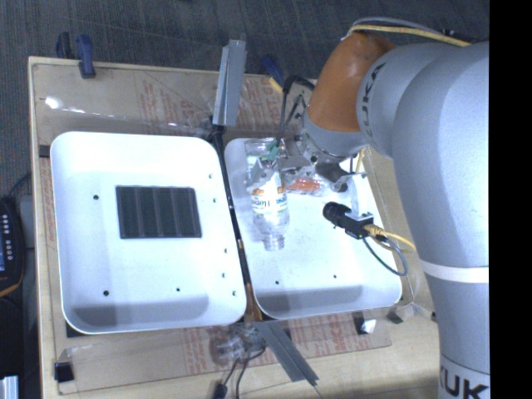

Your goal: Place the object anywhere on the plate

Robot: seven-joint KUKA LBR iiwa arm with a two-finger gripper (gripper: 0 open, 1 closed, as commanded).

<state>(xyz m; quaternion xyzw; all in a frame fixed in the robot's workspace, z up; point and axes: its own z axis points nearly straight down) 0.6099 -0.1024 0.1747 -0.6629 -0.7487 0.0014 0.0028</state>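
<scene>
A clear plastic bottle (pixel 269 209) with a white label lies in the right bin (pixel 332 293), near its left wall, cap end towards the front. My gripper (pixel 280 161) hangs over the bottle's far end at the back of that bin, and the glare and the bottle blur its tip. A small orange object (pixel 308 188) lies just right of the bottle, under the wrist. The dark ribbed rectangular plate (pixel 158 212) rests flat in the middle of the left bin (pixel 83 289), well away from the gripper.
The grey arm with its orange band (pixel 349 73) covers the right side of the right bin. A black plug with a yellow cable (pixel 347 219) hangs off the wrist above the bin floor. A raised divider (pixel 235 231) separates the bins.
</scene>
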